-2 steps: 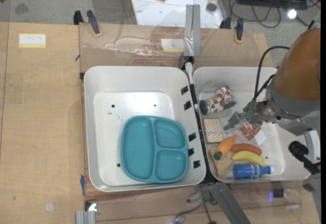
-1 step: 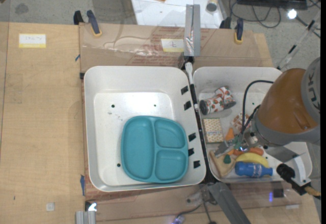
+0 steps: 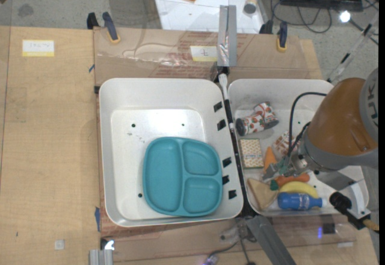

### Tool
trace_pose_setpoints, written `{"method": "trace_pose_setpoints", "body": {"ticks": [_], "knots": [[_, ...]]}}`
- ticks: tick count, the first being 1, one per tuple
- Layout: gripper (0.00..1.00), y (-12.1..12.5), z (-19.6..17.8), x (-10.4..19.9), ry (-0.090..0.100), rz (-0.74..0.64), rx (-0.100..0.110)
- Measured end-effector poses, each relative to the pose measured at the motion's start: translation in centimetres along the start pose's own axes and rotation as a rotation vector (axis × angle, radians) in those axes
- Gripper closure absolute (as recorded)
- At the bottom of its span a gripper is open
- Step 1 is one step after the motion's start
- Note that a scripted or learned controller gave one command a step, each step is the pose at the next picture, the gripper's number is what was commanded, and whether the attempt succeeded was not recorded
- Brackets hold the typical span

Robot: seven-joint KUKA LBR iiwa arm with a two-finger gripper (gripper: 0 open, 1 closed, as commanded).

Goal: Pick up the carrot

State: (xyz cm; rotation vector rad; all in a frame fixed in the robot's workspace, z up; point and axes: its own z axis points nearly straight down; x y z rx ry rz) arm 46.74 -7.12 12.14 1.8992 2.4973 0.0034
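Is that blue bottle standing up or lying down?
Lying down. The blue plastic bottle rests on its side along the right white bin's near wall, just below a yellow banana.

No writing could be read: the pale paper label [image 3: 38, 47] near the bench's far left corner and the white card [image 3: 203, 52] at the bins' far edge stayed illegible.

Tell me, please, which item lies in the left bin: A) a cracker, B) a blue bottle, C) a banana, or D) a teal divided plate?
D, since the teal divided plate rests on the floor of the left bin, while the blue bottle, banana and cracker all lie in the right bin.
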Motion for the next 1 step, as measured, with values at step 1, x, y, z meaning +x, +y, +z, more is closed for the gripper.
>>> {"method": "trace_pose_setpoints", "body": {"ticks": [1], "knots": [[1.0, 11.08, -7.04, 2.56, 0.001, 0.015, 0.003]]}}
